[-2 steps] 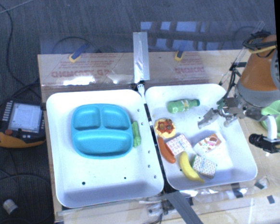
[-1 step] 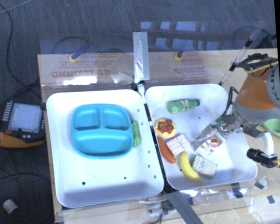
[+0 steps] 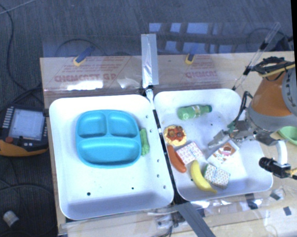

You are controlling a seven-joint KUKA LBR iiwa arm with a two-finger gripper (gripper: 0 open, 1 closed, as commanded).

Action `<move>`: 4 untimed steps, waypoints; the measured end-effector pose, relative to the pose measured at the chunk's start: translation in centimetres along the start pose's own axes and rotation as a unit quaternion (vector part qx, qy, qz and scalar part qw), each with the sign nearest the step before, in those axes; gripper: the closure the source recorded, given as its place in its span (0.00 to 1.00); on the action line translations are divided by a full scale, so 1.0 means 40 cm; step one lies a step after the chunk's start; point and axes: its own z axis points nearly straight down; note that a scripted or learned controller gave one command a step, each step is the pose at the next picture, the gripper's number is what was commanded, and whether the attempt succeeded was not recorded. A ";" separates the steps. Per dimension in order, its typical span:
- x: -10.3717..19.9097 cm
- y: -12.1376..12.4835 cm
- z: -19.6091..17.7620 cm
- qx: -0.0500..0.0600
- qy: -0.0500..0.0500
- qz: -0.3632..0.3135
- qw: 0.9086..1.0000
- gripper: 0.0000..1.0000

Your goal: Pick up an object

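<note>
My gripper (image 3: 220, 137) reaches in from the right and hangs over the middle of the right bin (image 3: 256, 183). Just below its tip lies a small red and white packet (image 3: 224, 153); I see nothing held. Left of it are a checkered box (image 3: 188, 152), a red sausage (image 3: 176, 159) and a small pizza toy (image 3: 175, 134). A yellow banana (image 3: 198, 177) and a patterned box (image 3: 217, 176) lie near the front wall. A green bottle (image 3: 194, 111) lies on its side at the back.
The left bin (image 3: 73, 198) holds a blue divided plate (image 3: 108, 137) with a green pod (image 3: 144, 141) at its right edge. A green cup (image 3: 292, 134) sits outside the right bin by the arm. A handheld controller (image 3: 20, 131) lies on the floor at the left.
</note>
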 end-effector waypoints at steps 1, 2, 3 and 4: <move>0.043 0.059 -0.169 0.007 -0.003 -0.074 0.997 0.00; 0.009 -0.078 -0.022 0.006 -0.003 -0.075 0.997 0.00; 0.012 -0.075 -0.046 0.005 -0.002 -0.075 0.997 1.00; 0.262 0.031 -0.259 0.008 -0.003 -0.128 0.992 1.00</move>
